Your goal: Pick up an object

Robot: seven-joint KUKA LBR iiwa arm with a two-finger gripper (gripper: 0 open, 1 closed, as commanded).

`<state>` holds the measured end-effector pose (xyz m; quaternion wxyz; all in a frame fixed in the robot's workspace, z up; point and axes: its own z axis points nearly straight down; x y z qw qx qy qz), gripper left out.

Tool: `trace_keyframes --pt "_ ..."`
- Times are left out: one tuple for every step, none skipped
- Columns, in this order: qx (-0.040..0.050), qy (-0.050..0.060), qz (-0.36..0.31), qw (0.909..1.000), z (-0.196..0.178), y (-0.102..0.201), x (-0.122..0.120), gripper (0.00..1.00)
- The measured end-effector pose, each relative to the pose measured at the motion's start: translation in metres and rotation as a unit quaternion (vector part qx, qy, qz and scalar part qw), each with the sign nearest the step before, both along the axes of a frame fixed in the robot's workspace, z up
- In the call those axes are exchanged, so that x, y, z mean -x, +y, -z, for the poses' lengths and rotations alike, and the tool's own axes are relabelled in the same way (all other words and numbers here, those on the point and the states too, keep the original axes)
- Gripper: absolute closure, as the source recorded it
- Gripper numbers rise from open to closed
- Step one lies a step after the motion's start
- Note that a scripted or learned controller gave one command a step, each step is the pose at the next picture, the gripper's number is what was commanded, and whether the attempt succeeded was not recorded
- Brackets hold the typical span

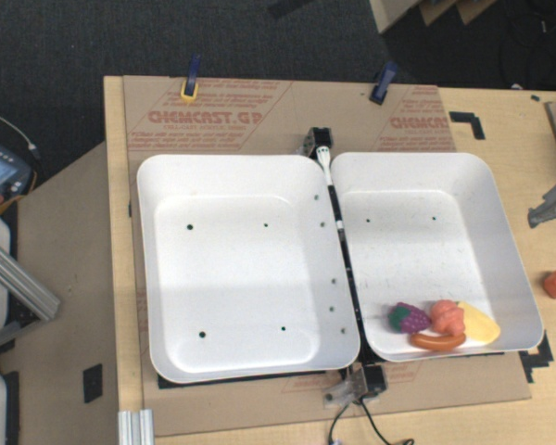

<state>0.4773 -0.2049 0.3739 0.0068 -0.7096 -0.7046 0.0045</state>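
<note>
Several toy foods lie huddled in the front right corner of the right bin (417,179). They are a purple bunch of grapes (409,317), a red-orange lumpy piece (448,316), a yellow piece (481,325) and an orange sausage-shaped piece (436,341) lying along the bin's front wall. A grey part of the arm (547,208) pokes in at the right edge, outside the right bin and well above the toys in the view. A small orange patch (553,285) shows just below it at the same edge.
The left bin (232,170) sits beside the right one, with a black divider strip (338,239) between them. Both rest on a cardboard sheet (259,109) held by clamps (191,82) at the back. A cable connector (366,383) sits at the front.
</note>
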Motion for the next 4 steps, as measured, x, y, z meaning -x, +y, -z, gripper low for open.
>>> trace_keyframes --pt "0.0036 -0.014 -0.005 0.9999 -0.096 0.035 -0.003 0.00" --pt "0.0037 -0.015 -0.005 0.9999 -0.166 0.055 -0.003 0.00" --pt "0.0031 -0.010 -0.003 0.9999 -0.161 0.044 -0.002 0.00" --pt "0.0009 -0.003 0.000 1.0000 -0.056 -0.022 0.000 0.00"
